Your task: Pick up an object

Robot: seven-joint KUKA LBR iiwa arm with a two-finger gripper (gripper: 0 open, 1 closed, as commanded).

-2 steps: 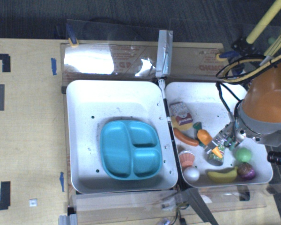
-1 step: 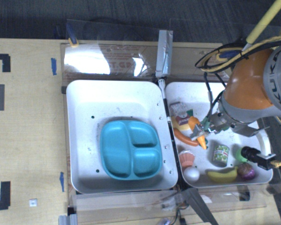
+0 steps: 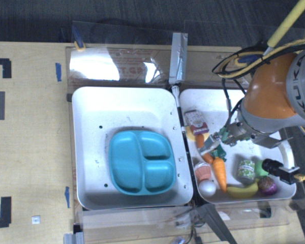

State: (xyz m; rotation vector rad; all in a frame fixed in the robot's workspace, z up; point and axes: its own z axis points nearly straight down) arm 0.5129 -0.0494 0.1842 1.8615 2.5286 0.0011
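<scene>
1. Nearest us, the right bin point(image 3: 290, 193) holds one egg point(image 3: 208, 188), one banana point(image 3: 242, 190), one onion point(image 3: 267, 186) and one carrot point(image 3: 220, 172), all unlifted.
2. Farther in, our gripper point(image 3: 212, 145) hovers above the carrot; whether its jaws are open or closed we cannot tell.
3. One blue plate point(image 3: 141, 161) sits in the left bin point(image 3: 86, 136).

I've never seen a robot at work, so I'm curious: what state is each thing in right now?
Gripper: low in the right bin, over the toys; grip unclear.
Carrot: lying flat, leafy end toward the gripper.
Banana: lying flat by the near wall.
Egg: resting in the near corner.
Blue tray: right side up in the left bin.
</scene>
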